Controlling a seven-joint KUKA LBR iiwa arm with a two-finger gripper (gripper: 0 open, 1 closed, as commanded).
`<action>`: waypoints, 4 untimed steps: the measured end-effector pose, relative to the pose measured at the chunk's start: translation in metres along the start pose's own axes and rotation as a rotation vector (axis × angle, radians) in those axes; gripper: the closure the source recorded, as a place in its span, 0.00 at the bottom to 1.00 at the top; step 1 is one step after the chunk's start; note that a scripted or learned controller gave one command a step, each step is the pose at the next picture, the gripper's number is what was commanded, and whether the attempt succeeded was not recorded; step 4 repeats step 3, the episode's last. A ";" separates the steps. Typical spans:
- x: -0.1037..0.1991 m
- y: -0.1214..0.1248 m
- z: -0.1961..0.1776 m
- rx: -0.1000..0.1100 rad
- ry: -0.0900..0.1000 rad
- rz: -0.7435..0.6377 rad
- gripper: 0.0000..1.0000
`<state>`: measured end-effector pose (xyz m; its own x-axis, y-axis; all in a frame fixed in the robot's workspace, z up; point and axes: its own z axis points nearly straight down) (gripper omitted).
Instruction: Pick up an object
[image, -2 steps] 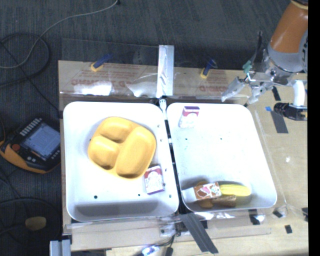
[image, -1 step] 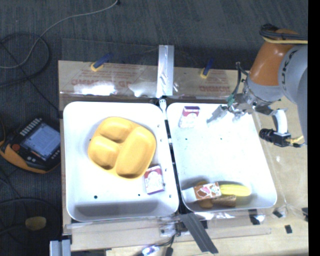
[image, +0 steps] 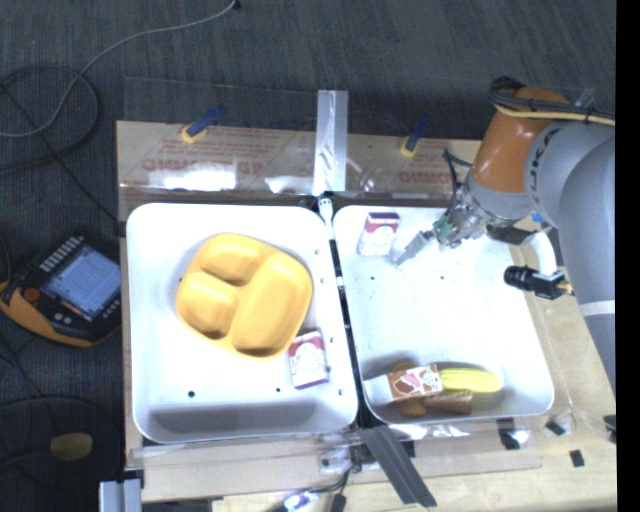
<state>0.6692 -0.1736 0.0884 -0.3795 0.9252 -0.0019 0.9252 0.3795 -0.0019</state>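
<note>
While gripper (image: 408, 250) hovers right bin (image: 500, 330), carton (image: 377, 234) beside.

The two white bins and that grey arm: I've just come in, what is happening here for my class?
A robot arm is reaching into the right bin from the right. Its gripper sits low near the far edge, beside a small pink-and-white carton, with nothing visibly held. A yellow banana-like piece and a brown packet lie at that bin's near edge. The left bin holds a large yellow lumpy object and another small carton.
</note>
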 end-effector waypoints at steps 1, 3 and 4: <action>-0.001 0.003 -0.013 -0.009 -0.005 -0.001 1.00; 0.105 0.043 -0.122 -0.002 0.000 -0.066 1.00; 0.105 0.043 -0.122 -0.002 0.000 -0.066 1.00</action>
